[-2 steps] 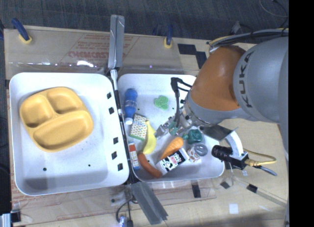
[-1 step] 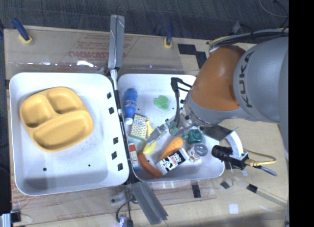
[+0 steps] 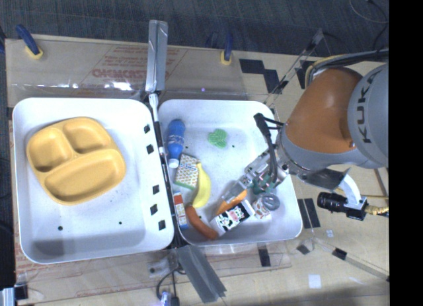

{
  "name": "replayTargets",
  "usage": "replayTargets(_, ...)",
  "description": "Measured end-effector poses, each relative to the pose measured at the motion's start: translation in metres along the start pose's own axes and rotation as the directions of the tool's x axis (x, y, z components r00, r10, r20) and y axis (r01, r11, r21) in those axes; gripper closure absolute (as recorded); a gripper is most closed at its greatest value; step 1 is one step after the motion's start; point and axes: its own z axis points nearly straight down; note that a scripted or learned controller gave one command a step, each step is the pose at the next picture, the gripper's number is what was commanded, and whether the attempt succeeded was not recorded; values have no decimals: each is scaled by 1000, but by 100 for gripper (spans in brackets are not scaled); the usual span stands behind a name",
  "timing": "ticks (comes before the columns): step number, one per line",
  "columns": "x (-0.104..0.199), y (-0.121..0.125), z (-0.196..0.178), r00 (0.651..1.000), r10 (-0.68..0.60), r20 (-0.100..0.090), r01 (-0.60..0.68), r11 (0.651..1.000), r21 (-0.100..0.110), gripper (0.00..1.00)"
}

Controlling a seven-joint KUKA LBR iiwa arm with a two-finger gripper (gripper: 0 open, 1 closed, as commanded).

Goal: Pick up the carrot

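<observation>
Fixed overhead camera, slanted down, both bins (image 3: 20,166)

two white bins (image 3: 39,116), one yellow tray (image 3: 76,159), one banana (image 3: 203,189).

Looking like a robotics lab w/ a test bench: grey-and-orange industrial arm (image 3: 330,123) reaching over two white bins (image 3: 86,242) sitting side by side on a cardboard-covered bench (image 3: 198,67), blue clamps (image 3: 28,40) gripping its edge, cables (image 3: 367,7) trailing across dark carpet, black tape markers (image 3: 254,68) sticking to the surface
</observation>
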Motion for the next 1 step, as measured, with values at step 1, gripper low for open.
replayTargets(1, -75, -19, 124, 998, 61, 3, -61, 998, -2, 0)
